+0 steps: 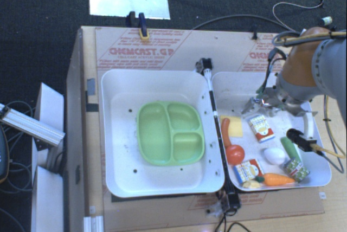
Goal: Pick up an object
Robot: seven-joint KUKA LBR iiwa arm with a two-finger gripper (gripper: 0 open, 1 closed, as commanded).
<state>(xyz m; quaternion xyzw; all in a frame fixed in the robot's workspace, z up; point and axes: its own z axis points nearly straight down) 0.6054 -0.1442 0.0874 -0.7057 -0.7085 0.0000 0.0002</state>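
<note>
**Over the right bin: a crowded pick with little room for error**

Over the far left part of the right bin (pixel 324 174), the gripper (pixel 261 102) is seen hanging low beneath the orange-banded wrist, close above the bin floor. How far its fingers stand apart cannot be told, since the metal parts merge into one bright patch; nothing is seen held between them.

No single object is named by the task, and every candidate lies in the right bin. Closest to the gripper is a small red-and-white carton (pixel 261 128), just near of it, with a yellow slice (pixel 235 127) to its left. Further left, a red-orange sausage shape (pixel 225 129) lies along the dividing wall, and a red tomato (pixel 235 154) sits near of it. At the near edge a second carton (pixel 248 171), a carrot (pixel 278 179), a white egg (pixel 274 155), a green cucumber-like piece (pixel 290 148) and a small patterned can (pixel 297 169) are packed together, several touching.

Several failures can be foreseen. If the descent is made where the gripper now hangs, bare floor may be closed on, since the carton lies slightly near of it. The flat yellow slice would probably be too thin to be caught. Round things such as the egg and tomato could be squeezed out sideways. In the near cluster, a neighbour could be pushed or two things pinched at once.

The left bin (pixel 114 133) carries a green divided plate (pixel 170 133) and is not involved.
</note>
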